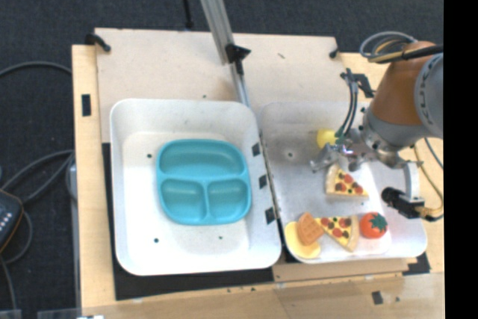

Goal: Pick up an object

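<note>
In the right bin [287, 132], the end effector [337, 155] hangs low; its state cannot be determined. A pizza slice [346, 184] lies just beside it toward the near edge, and a yellow ball [326, 137] sits just beyond.

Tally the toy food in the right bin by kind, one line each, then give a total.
Pizza slices: 2 — pizza slice by the gripper, pizza slice at the front
Tomato: 1
Waffle-like piece: 1
Small yellow item: 1, too small to identify
Total: 5
</note>
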Robot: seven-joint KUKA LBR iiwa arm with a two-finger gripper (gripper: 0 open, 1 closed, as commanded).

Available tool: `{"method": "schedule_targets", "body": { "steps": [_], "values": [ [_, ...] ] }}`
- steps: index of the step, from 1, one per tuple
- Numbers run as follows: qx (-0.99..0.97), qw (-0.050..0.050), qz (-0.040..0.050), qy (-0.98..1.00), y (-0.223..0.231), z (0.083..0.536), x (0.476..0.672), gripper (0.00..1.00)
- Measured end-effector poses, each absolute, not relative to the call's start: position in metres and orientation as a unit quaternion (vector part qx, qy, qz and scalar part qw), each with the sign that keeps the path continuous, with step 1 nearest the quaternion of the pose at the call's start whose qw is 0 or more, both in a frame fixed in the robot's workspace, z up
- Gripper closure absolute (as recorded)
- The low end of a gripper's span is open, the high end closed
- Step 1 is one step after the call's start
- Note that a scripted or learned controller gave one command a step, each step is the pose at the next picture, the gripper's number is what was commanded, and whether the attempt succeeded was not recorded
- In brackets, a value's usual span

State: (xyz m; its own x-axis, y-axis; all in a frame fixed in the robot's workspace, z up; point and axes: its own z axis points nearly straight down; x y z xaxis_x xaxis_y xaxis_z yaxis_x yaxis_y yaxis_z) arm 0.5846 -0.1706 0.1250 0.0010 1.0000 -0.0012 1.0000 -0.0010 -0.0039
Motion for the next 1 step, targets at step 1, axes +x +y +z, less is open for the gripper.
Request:
{"method": "schedule_targets", "body": {
  "steps": [1],
  "values": [
    [-0.709, -0.002, -0.0007, -0.705, -0.1722, 0.1397, 0.5864, 1.0]
  ]
}}
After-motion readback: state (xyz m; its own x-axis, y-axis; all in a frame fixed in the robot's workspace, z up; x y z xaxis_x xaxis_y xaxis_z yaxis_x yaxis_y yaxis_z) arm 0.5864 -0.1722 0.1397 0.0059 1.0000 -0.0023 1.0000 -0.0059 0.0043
